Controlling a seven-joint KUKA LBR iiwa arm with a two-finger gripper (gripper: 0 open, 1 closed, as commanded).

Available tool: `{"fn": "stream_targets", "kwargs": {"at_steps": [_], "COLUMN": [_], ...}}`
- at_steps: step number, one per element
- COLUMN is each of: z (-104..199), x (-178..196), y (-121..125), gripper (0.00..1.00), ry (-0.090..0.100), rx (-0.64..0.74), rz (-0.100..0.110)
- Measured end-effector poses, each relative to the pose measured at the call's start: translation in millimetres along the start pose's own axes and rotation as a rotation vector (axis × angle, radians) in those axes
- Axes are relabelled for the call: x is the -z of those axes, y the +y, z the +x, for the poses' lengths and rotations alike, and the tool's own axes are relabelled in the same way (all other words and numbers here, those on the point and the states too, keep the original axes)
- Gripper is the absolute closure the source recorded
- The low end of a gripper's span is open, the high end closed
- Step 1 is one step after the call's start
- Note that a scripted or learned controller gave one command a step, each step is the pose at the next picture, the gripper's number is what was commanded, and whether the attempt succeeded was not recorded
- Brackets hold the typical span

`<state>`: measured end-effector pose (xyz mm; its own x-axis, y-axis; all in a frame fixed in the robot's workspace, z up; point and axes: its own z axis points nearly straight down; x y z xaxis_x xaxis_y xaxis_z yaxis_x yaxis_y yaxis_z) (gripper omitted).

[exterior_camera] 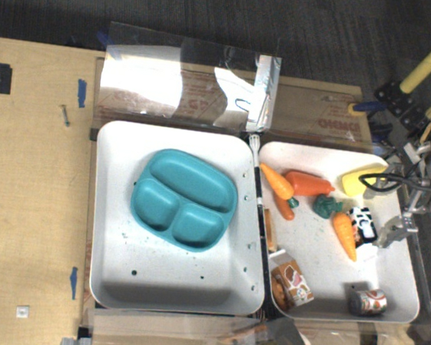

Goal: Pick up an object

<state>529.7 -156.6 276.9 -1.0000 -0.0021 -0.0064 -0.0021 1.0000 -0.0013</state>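
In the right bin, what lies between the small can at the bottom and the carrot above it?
In the camera view, nothing: bare white bin floor separates the small can from the carrot above it. The black-and-white toy sits beside the carrot, off that stretch.

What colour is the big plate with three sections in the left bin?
The sectioned plate is teal blue all over, plain with no pattern, seen in the camera view.

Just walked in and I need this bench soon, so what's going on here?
A robot arm reaches in from the right over the right bin, with its gripper near that bin's right edge beside a small black-and-white toy. Nothing shows between its fingers, so no pick yet. The bin also holds toy carrots, a yellow piece, a small can and a snack packet. The left bin holds a teal divided plate.
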Motion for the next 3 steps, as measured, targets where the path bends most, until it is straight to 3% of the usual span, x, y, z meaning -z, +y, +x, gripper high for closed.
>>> {"fn": "stream_targets", "kwargs": {"at_steps": [1,2,3], "z": [36.1,9.1,-1.4], "x": [-147.4,-179.6,-174.3], "y": [-31.5,-68.1,-68.7], "gripper": [0.0,0.0,0.0], "ry": [0.01,-0.018,-0.012], "rx": [-0.188,-0.114,-0.09], "rz": [-0.002,0.006,0.005]}}
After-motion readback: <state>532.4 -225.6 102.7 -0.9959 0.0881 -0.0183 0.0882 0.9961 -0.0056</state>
